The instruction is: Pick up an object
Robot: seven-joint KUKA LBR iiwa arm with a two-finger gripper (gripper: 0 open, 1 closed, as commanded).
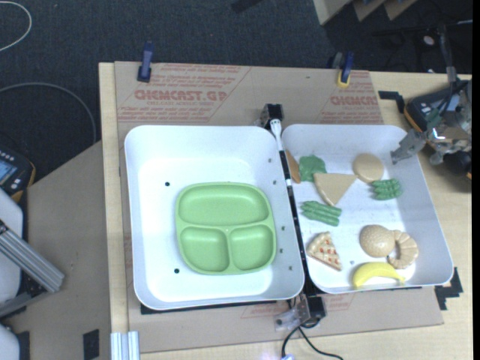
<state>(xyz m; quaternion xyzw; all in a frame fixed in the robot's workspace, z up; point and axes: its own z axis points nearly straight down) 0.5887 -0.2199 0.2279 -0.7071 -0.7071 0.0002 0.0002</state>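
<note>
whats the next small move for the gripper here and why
Probably swing the gripper inward and down over the right bin, toward the round tan piece nearest it. The gripper sits at the bin's far right rim with nothing visibly between its fingers, and all the toy food lies in that bin.
</note>
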